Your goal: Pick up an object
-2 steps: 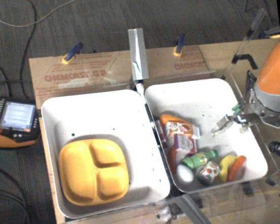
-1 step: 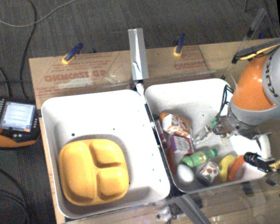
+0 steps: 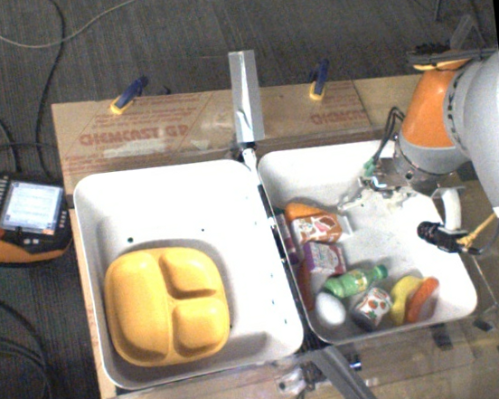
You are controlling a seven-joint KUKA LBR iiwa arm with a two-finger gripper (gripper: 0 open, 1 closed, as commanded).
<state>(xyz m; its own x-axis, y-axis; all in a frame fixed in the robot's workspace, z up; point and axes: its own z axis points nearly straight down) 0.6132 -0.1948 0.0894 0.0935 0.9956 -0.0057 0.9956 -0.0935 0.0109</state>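
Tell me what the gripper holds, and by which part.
Nothing: the gripper hangs over bare floor of the right bin, apart from the objects.

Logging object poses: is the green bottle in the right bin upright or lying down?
Lying down. The bottle rests on its side, its length along the bin floor.

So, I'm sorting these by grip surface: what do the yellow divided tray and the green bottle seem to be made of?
The yellow divided tray looks like molded plastic with a smooth, semi-matte finish: one even color, rounded corners and soft-edged compartments. The green bottle also looks plastic and glossier, with a bright highlight along its side; at this picture size, glass cannot be fully ruled out.
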